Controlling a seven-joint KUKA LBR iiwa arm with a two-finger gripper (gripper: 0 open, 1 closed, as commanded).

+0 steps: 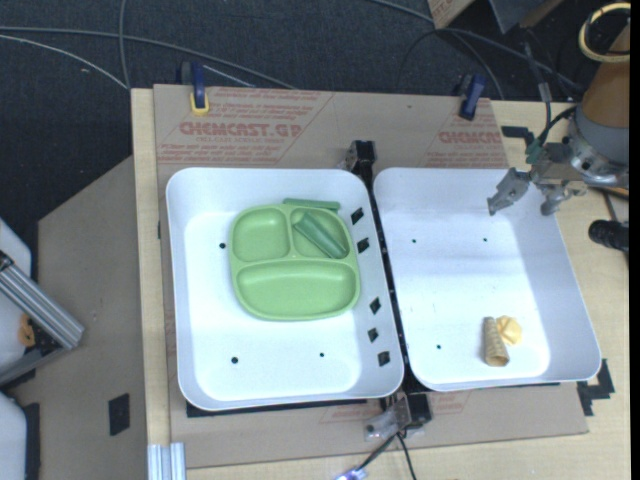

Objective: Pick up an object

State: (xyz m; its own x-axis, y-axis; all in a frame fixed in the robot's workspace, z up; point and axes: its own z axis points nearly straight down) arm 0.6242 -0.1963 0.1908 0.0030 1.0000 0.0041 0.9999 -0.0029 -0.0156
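While two-finger gripper (527, 197) hangs spread, unloaded, over right shallow white bin (560, 278): centre above small tan-yellow crumpled object (498, 339), descend square, then clench.

arm (610, 118) cut off by right edge, small tan object (499, 340) too small to identify
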